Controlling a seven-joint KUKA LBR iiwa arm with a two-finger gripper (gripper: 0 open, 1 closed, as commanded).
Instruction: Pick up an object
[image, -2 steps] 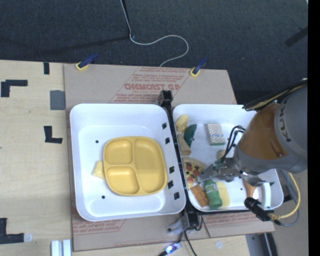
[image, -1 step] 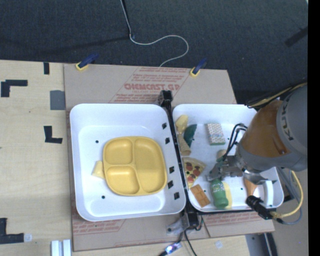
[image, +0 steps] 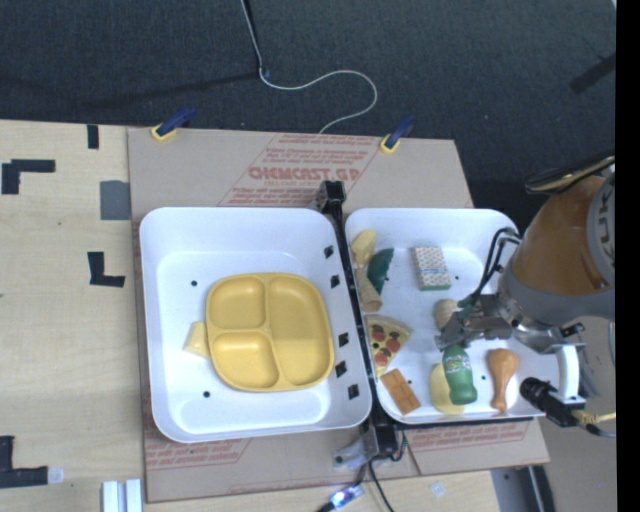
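Gripper sits low in the right bin, right above the green bottle. Can't tell if it's got hold of anything, the wrist blocks the view from here.

Bottle lies w/ its long axis running roughly up-down in the view, cap end toward the gripper, base toward the near rim. It's resting on/against a yellow fruit, touching it.

Other stuff in the right bin: drumstick just right of the bottle, also lying near-vertical, fat end up. Pizza slice to the left, tip pointing down-left-ish. Brown block below that, tilted diagonally. Speckled sponge up top, well apart from the gripper. Dark green thing and a pale yellow piece by the divider, touching each other.

Left bin has a yellow tray w/ three compartments, sitting about mid-bin, and a pale yellow wedge poking out from under its left edge.

Both bins sit on cardboard on the bench.
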